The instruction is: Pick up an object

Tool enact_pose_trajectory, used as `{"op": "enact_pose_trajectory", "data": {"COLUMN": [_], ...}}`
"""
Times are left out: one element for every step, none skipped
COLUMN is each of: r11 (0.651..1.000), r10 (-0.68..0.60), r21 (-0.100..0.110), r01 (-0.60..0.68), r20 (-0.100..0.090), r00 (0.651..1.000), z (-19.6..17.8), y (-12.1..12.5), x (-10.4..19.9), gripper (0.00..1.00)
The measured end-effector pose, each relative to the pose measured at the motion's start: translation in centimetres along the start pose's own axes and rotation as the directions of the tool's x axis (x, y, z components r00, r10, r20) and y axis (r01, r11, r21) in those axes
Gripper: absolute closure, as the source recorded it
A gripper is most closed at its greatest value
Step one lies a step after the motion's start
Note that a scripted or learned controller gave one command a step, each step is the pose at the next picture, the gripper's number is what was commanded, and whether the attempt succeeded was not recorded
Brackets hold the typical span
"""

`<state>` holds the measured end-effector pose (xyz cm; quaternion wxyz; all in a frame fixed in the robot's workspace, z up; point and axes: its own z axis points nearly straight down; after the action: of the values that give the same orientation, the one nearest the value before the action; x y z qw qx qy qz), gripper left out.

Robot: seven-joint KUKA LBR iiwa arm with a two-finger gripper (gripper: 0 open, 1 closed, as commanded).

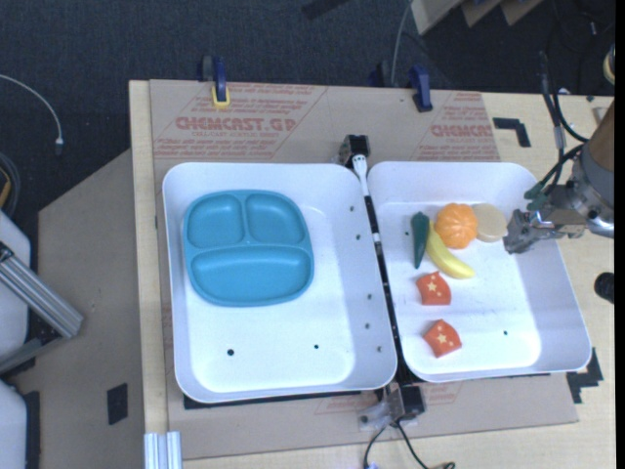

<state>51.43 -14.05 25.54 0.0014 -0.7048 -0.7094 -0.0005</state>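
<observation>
Lying diagonally — upper-left to lower-right — the banana (450, 259) sits left of the end effector (519, 236), grip state unclear.

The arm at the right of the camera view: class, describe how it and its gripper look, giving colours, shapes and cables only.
The arm is a rounded grey body, partly cut off by the picture's edge. Dark cables run along it towards the wrist. The gripper is a small, blocky assembly of grey metal and dark parts, seen over the right bin. Finer markings are too small to tell.
</observation>
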Motion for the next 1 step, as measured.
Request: {"op": "enact_pose_trajectory", "data": {"r11": [1.000], "r10": [0.000], "r21": [-0.004], "r01": [0.000], "r20": [0.002], "r00": [1.000], "z": [-0.39], "y": [2.07], "x": [5.35], "gripper": [1.00]}}
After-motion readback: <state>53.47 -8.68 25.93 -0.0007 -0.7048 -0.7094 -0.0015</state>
